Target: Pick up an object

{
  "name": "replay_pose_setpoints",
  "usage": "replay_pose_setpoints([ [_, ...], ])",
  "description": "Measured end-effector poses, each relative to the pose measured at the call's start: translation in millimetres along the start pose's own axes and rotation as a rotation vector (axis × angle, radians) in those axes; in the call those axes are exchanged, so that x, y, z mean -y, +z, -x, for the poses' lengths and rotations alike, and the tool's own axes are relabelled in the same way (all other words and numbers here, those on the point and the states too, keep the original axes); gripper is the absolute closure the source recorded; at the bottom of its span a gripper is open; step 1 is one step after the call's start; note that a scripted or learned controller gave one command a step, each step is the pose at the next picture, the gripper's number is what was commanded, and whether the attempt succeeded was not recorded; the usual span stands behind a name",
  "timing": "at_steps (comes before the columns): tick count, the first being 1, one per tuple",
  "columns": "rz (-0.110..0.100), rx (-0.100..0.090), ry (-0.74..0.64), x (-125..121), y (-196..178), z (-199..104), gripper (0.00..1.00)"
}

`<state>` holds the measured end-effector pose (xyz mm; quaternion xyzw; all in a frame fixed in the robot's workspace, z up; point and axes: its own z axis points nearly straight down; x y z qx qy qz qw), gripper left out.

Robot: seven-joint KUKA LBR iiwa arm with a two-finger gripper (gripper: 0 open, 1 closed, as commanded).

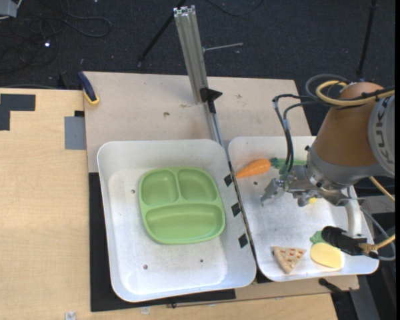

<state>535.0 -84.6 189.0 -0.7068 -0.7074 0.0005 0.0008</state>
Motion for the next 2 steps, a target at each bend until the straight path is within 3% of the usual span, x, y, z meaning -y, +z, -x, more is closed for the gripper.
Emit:
replay_pose_setpoints([
  [1, -0.007, -0.001, 0.002, -2, 48, 8, 0.00],
  [2, 0.001, -0.001, 0.002, -3, 97, 7, 0.00],
])
